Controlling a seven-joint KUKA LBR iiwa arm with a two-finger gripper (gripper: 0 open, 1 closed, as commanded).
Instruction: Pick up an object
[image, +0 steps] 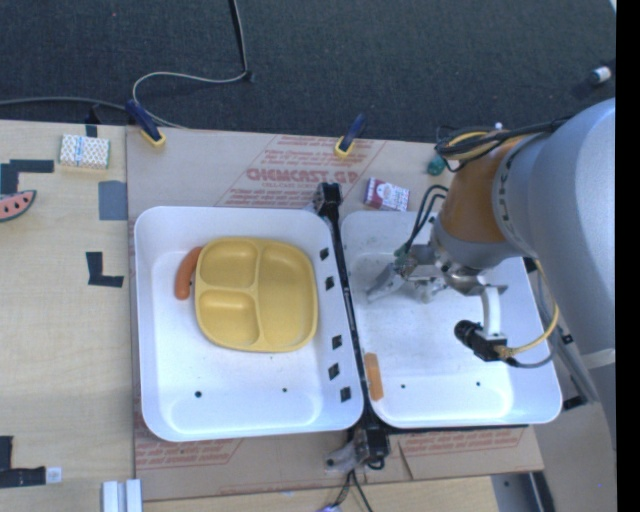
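The grey arm (560, 200), nearest the lens, hangs its hand (385, 285) low over the right bin (470, 400); whether it is spread I cannot tell. A small orange piece (373, 375) at seven o'clock lies against the bin's wall, awkward to grasp.

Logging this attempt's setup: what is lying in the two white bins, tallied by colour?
Yellow: 1, the divided plate in the left bin
Orange: 2, a hot dog touching the plate's left edge, and a small carrot-like piece at the right bin's left wall
Total: 3
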